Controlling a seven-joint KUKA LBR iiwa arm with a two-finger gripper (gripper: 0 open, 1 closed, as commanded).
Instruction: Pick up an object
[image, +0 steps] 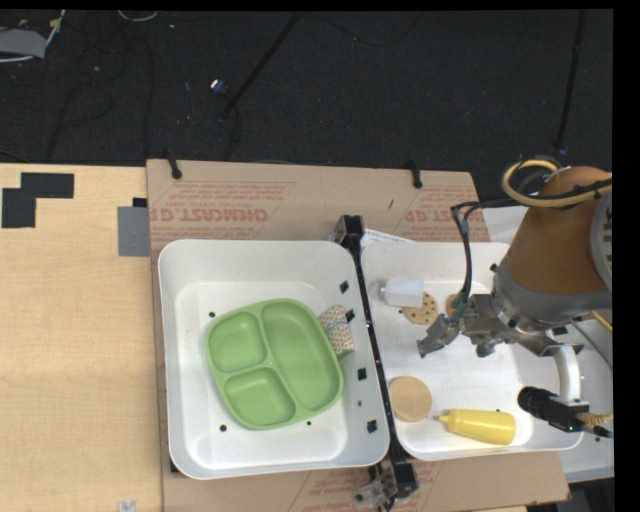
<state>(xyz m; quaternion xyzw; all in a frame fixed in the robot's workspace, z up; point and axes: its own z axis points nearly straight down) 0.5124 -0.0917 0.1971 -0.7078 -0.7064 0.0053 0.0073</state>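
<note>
- Hanging over the right bin (432, 262), my gripper (432, 340) sits just beside a speckled biscuit (420, 308); I cannot tell whether it is clenched or released.
- Nearby lie a small white thing (403, 292), a tan disc (410, 397) and a yellow bottle (480, 425).

Plate (272, 362) lies in left bin (190, 420); bottle (482, 425) and disc (409, 397) in right bin (470, 385).

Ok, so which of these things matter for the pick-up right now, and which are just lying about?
Likely in play:
- end effector, over the right bin
- tan speckled piece
- white object
- tan disc

Lying about for now:
- yellow bottle, same bin, farther off
- green divided plate in the left bin
- patterned item beside the plate
</note>
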